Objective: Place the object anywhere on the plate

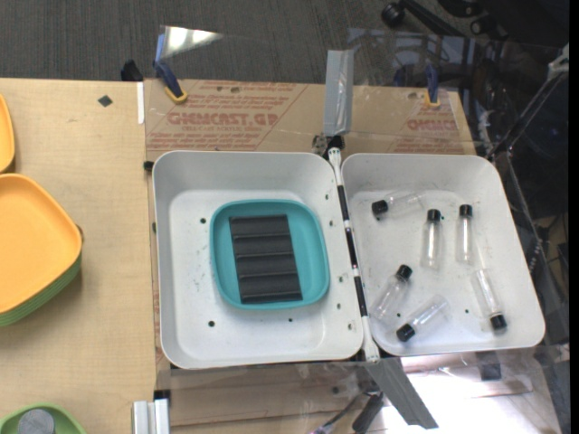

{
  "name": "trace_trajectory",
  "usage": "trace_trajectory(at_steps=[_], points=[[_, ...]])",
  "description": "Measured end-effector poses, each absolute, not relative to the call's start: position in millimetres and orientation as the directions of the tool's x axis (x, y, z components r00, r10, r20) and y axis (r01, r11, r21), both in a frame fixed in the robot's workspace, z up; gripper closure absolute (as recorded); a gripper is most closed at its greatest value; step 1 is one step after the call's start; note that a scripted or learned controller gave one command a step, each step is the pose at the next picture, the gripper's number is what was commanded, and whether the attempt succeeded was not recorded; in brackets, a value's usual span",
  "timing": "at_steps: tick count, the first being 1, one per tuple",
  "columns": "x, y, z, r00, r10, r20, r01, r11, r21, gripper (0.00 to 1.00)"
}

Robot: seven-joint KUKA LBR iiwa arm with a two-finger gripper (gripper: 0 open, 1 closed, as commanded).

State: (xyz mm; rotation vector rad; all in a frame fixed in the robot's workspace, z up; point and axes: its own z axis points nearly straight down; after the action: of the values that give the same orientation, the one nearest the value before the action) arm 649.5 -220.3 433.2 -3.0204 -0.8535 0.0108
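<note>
Six clear vials with black caps lie scattered in the right bin (507,206), one (422,319) at its near edge; the teal plate (312,251) sits in the left bin (181,333). Each vial looks light, stiff, slippery and breakable, likely to roll; best gripped mid-barrel, across its width.

1. The stacked orange plates (32,247) at the left are cut off by the picture's left edge; another orange piece (4,134) above them shows as a sliver.
2. A green round thing (36,420) at the bottom left corner is cut by the lower edge; what it is cannot be told.
3. The clear vials (432,236) in the right bin (507,183) are faint against the white; their bodies blur into it, leaving mostly black caps.
4. Dark gear (470,25) at the upper right is too murky to identify.
</note>
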Motion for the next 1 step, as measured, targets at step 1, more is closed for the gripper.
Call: trace_trajectory(at_steps=[1], points=[[640.1, -222.3, 439.1, 0.913, 0.407, -0.006, 0.407, -0.913, -0.004, 0.0]])
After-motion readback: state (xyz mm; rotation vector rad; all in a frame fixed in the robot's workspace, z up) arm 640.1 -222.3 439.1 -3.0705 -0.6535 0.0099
